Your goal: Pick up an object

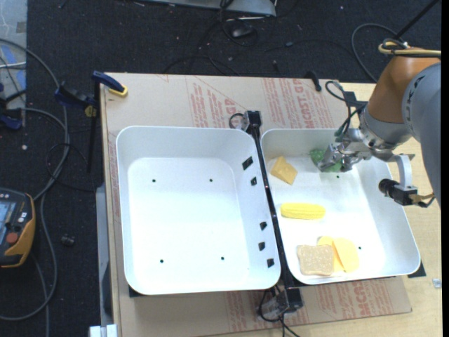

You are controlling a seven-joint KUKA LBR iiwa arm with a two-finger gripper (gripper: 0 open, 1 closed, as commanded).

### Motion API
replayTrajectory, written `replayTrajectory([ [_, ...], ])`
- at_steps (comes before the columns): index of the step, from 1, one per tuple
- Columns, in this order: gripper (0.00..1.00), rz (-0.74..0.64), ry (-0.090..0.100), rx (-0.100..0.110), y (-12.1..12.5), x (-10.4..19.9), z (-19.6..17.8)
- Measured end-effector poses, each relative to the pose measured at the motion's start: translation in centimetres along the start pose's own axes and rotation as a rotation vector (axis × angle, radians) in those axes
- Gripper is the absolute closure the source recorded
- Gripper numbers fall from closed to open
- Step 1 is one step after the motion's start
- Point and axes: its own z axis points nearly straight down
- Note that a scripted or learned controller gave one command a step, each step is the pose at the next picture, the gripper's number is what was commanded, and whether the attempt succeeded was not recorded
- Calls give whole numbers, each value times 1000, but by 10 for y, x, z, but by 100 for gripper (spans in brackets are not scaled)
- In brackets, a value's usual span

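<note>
Arm reaches in from the right over the right bin, wrist low at that bin's far end. The jaws sit down against a small green object near the back wall; from this angle I cannot tell if they are open or closed, nor if the green object is between them or just beside them. My reading: the pick is at the grasp stage, nothing lifted clear, so the closing and the raise are left.

Other candidates lie loose in the same bin: a yellow wedge near the divider, a yellow corn-like piece in the middle, a slice of toast at the near end, touching a yellow-orange slice beside it. All are well apart from the jaws.

The left bin sits hard against the right one, black clips along the shared edge.

Both bins rest on a desk covered in tan cardboard with red print. A blue-and-yellow clamp grips its far left corner. Beyond, dark carpet with trailing cables, and an orange-edged device on the floor at left.
</note>
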Motion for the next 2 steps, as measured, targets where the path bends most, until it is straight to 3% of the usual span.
replayTrajectory([
  [1, 100, 0, -1, 0, 0, 0, -10],
  [2, 100, 12, -1, 11, 7, 84, 12],
])
